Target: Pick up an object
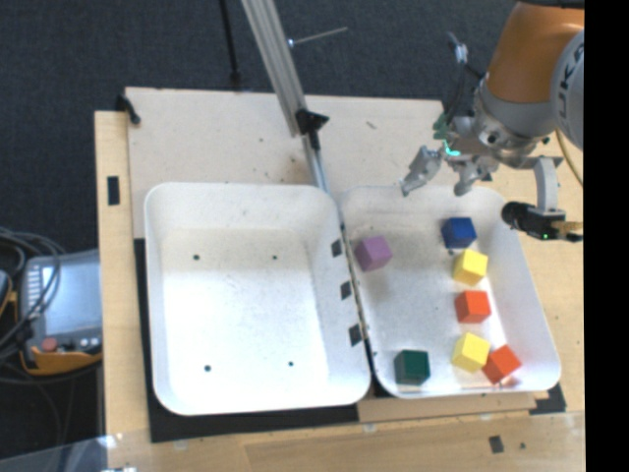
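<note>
Seven small blocks lie in the right bin point(526, 293), while the left bin point(167, 254) beside it holds none. A purple block point(372, 253) sits alone near the divider; a blue block point(458, 231), a yellow block point(471, 265) and an orange block point(473, 305) run down the right side, close together. Lower down, a second yellow block point(471, 350) touches a red block point(502, 363), and a green block point(412, 366) sits by the near rim. The gripper point(447, 177) hangs above the far edge of the right bin, its fingers point(421, 173) spread and pinching nothing.

No block is yet chosen, so the step in hand looks like the approach. The purple block seems the safest target, since it stands well apart from the rest and leaves room on both sides. The blue one is nearer, but the yellow block just below it could catch a finger. Centring over one block, lining up with its flat faces and dropping straight down should help.
</note>
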You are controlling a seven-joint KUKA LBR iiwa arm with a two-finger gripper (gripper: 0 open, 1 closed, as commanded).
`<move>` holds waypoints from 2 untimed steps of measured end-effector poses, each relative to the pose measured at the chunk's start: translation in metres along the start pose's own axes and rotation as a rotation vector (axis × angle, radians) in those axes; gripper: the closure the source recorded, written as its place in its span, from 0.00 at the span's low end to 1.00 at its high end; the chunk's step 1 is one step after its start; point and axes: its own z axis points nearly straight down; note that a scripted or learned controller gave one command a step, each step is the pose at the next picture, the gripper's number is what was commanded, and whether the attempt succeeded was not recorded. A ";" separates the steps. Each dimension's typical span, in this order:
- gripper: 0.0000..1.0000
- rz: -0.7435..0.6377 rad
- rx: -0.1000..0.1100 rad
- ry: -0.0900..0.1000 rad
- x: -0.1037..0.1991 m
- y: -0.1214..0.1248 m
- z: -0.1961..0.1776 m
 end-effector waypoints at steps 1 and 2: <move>0.00 0.003 0.006 -0.001 0.000 0.002 0.063; 0.00 0.006 0.004 -0.002 -0.003 0.007 0.106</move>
